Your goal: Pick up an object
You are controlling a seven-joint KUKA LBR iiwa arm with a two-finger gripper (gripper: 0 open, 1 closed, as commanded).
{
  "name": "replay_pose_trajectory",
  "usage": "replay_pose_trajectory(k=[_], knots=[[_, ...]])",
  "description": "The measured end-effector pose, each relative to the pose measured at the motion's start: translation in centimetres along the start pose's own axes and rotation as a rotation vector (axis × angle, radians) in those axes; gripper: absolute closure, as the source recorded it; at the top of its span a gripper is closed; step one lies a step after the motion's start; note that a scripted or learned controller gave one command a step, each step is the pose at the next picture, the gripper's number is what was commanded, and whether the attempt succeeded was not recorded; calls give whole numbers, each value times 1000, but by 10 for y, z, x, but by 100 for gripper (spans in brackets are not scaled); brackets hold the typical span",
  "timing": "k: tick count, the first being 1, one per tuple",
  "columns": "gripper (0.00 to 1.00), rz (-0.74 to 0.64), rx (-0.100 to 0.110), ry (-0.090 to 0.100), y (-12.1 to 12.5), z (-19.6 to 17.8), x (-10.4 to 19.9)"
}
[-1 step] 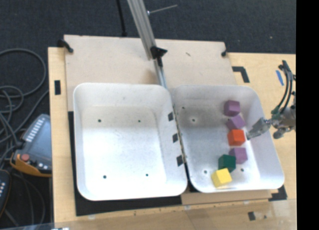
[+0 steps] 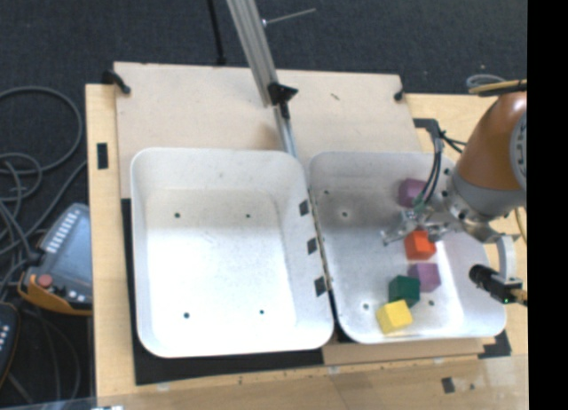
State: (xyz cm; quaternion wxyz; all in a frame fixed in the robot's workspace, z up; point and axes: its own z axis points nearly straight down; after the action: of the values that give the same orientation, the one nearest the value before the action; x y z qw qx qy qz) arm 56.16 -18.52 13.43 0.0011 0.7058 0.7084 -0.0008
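The right bin [image 2: 355, 186] holds several small blocks. A purple block [image 2: 410, 192] lies toward the back. An orange block [image 2: 420, 245] sits mid-bin, with a second purple block [image 2: 427, 276], a green block [image 2: 404, 289] and a yellow block [image 2: 394, 315] in front of it. My gripper [image 2: 417, 224] reaches in from the right and hangs low in the bin, directly over the back edge of the orange block and just in front of the rear purple block. The orange block looks to be resting on the bin floor.
The left bin [image 2: 151, 222] stands beside the right one, their rims meeting at the middle. A slanted aluminium post [image 2: 253, 35] rises behind the bins. Cables and a pendant [image 2: 62, 257] lie on the floor at left.
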Motion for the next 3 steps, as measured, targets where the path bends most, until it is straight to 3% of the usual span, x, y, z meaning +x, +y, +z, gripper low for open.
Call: replay_pose_trajectory(k=[1,3], knots=[[0,3,-20,-7,34,11,-9],[0,2,-29,-11,79,16,-22]])
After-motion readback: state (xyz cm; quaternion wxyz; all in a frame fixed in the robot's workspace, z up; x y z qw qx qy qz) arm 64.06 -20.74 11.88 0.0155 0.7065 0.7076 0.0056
